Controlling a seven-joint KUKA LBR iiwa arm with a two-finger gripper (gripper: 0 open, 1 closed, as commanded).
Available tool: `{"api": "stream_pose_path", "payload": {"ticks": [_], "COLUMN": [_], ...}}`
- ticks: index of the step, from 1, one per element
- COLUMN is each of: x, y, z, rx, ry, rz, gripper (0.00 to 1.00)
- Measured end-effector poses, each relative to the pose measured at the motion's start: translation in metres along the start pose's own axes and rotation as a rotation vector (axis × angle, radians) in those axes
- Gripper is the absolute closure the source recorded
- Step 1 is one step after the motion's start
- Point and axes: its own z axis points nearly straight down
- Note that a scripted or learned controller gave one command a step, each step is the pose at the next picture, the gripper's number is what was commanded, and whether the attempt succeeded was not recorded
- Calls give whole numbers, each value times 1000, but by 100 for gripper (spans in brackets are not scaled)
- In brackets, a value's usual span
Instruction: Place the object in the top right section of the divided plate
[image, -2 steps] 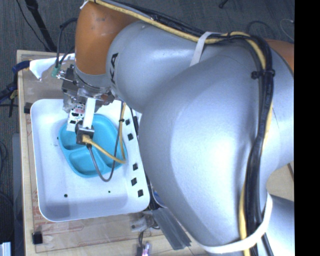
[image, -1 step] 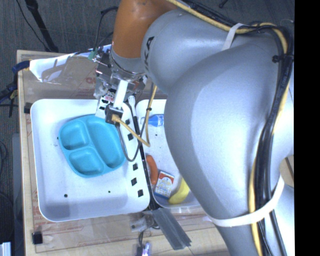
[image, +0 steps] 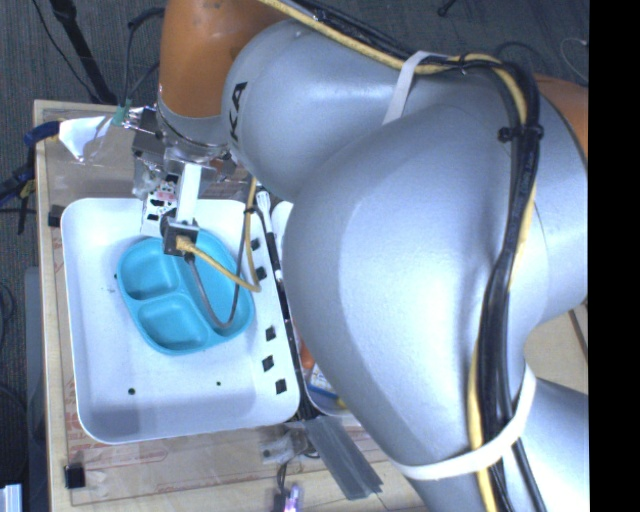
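A blue divided plate (image: 172, 298) lies in the left white bin (image: 120, 400), towards its upper middle. My gripper (image: 156, 210) hangs over the bin's far edge, just above the plate's top rim. Its tips are lost among the wrist parts, and I cannot make out any object between them. The plate's right side is partly covered by the yellow cable and the arm.
The big grey arm (image: 400, 250) hides nearly all of the right bin; a sliver of orange and printed things (image: 312, 372) peeps out under it. A crumpled clear wrapper (image: 85, 135) lies on the bench beyond the left bin.
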Motion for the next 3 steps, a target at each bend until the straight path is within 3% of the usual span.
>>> {"api": "stream_pose_path", "payload": {"ticks": [1,2,3], "x": [-62,-7,-7], "y": [-50,-20,-20], "z": [51,95,95], "rx": [5,2,2], "ry": [-3,-2,-2], "rz": [-201,-78,-77], "gripper": [100,100,0]}}
